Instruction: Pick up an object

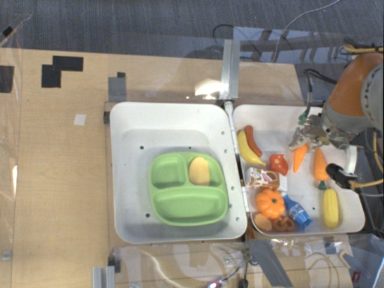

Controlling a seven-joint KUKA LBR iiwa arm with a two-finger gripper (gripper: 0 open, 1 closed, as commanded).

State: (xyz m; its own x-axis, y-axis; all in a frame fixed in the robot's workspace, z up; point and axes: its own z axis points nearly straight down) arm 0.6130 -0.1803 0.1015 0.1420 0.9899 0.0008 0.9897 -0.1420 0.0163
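Near edge of the right bin [359,221]: corn cob [330,207], blue bottle [297,212], orange pumpkin [270,203] and a brown pretzel-like piece [284,224]. Left bin [126,161] holds a green divided tray [186,191], with a yellow lemon [200,171] in its upper right compartment. Mid right bin: small orange carrot [299,158], tapered, tip down, upper right of frame, just below the claw [307,135]. Claw state: cannot tell. Farther back, banana [248,152] beside a red sausage [252,140].

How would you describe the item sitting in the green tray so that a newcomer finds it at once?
Look in the left white bin, where a green divided tray lies. In its upper right compartment sits a yellow lemon-like toy, the one thing on that tray.
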